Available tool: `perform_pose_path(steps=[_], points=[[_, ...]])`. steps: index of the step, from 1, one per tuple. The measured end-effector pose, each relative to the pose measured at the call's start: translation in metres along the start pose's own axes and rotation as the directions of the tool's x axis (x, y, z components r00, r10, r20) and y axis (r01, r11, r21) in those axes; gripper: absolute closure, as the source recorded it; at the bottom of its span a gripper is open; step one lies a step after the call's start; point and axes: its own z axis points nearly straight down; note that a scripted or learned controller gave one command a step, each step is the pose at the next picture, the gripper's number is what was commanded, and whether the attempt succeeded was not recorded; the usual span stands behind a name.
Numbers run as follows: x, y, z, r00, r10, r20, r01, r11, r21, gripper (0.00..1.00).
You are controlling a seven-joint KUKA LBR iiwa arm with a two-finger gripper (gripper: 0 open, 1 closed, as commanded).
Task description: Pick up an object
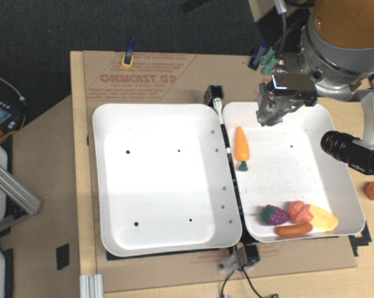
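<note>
Approach step: tool [271,115] hangs over right bin [336,148], far end; jaw state cannot tell, nothing seen held. Toy carrot [241,144] lies just left of and nearer than tool, apart. Next move likely: shift over carrot, descend, close.

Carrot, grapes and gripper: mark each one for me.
carrot [241,143], camera view, mid orange body.
grapes [274,215], camera view, centre of purple bunch.
gripper [271,115], camera view, its tip.

Right bin [311,166] lies open mid-floor; carrot [241,143] lines its left wall, toys [297,219] crowd its near edge.
</note>
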Motion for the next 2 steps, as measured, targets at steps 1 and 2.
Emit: perform_pose_path(steps=[1, 2], points=[[0.091, 0.012, 0.059, 1.0, -0.011, -0.001, 0.011, 1.0, 0.0, 1.0], [0.068, -0.001, 0.239, 1.0, -0.002, 0.002, 0.001, 1.0, 0.008, 1.0]])
